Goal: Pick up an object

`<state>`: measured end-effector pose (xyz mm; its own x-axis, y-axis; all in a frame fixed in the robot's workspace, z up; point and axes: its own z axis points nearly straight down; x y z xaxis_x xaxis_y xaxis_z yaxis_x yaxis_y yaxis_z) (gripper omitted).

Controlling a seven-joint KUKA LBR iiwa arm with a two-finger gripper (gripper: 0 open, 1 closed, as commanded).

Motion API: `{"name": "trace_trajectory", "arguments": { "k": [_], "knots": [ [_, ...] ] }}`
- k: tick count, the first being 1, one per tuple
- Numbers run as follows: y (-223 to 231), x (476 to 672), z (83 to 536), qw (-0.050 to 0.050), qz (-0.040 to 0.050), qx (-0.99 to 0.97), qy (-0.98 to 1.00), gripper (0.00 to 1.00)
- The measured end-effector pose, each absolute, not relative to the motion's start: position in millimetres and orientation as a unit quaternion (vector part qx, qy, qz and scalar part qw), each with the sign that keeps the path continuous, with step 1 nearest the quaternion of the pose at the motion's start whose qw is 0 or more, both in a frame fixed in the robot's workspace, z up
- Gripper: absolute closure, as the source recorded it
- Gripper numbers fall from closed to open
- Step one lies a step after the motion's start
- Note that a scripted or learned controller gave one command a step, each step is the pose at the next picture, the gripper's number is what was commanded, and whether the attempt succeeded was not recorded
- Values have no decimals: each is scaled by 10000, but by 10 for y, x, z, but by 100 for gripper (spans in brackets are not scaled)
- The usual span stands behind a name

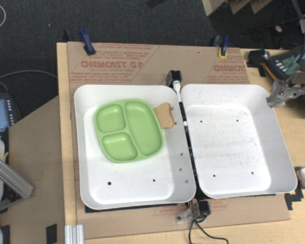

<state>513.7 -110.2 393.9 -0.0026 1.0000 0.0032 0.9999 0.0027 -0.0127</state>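
two white bins side by side on a brown board [117, 60]. left bin [91, 187] holds a green divided plate [128, 131], three compartments, lying flat in the bin's upper half. a tan, bread-like piece [164, 115] touches the plate's right rim, near the bin's right wall. right bin [234, 136] shows faint speckles on its floor. gripper [282, 93] sits at the far right, over the right bin's upper right corner, well apart from plate and tan piece; jaw state: cannot tell, too cluttered
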Motion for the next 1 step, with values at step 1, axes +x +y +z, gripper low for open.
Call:
{"name": "trace_trajectory", "arguments": {
  "k": [1],
  "knots": [
    [59,4917,4323,-11,-35,-7022,-7119,100]
  ]
}}
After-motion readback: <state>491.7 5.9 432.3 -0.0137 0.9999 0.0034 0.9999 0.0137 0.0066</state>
